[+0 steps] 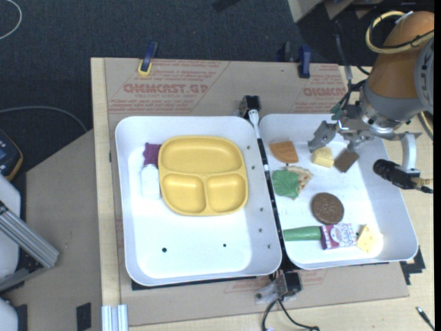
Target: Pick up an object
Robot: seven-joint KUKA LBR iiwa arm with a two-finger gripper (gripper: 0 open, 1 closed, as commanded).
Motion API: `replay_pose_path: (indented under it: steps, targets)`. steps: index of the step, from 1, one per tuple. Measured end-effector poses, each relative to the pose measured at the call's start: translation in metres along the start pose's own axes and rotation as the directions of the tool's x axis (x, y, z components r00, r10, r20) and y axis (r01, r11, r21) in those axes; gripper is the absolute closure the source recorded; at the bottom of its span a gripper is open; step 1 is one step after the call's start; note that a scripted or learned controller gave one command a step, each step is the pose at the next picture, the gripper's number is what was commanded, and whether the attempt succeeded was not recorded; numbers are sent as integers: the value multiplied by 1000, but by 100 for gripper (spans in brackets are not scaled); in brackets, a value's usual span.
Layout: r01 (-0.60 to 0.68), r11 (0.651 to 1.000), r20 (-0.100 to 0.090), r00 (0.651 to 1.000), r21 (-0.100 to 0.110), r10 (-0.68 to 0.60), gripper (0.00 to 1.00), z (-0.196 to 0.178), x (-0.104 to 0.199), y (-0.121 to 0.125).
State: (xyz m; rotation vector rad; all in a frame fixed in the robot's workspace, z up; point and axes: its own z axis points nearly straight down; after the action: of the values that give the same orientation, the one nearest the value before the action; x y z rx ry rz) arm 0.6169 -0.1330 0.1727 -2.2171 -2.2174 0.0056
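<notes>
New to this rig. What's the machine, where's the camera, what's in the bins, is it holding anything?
One fixed camera looks down at a slant on two white bins. The grey-and-orange robot arm reaches in from the right; its gripper hangs open over the right bin, jaws either side of a pale yellow block, nothing lifted. That bin also holds a tan piece, a green leafy toy, a brown disc, a green stick, a maroon packet and a yellow wedge. The left bin holds a yellow divided tray.
</notes>
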Motion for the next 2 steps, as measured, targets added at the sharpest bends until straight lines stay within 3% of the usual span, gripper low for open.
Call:
replay_pose_path:
  steps: [1,2]
  targets:
    - [0,1000,0,1000,1,0,0,64,1,2]
    - [0,1000,6,1000,-12,0,0,83,-1,5]
